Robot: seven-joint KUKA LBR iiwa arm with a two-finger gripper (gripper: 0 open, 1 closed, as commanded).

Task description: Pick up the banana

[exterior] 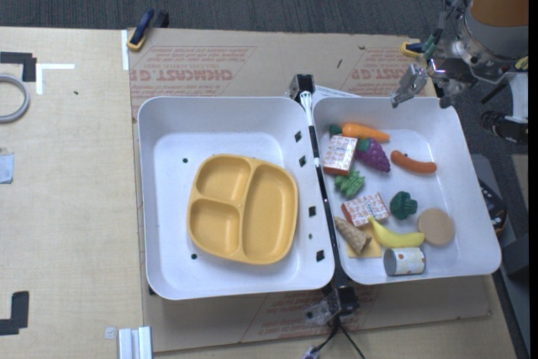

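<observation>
Partly under a can (404, 261), the banana (395, 236) lies far from the claw (427, 85), whose grip is unreadable.

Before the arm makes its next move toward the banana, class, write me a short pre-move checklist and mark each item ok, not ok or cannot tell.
1. Banana in view in the right bin: ok.
2. Banana free of neighbours: not ok; the can and the round biscuit crowd it.
3. End effector above the banana: not ok; it hangs at the bin's far rim.
4. End effector open: cannot tell.
5. Yellow tray out of the way, in the left bin: ok.
</observation>
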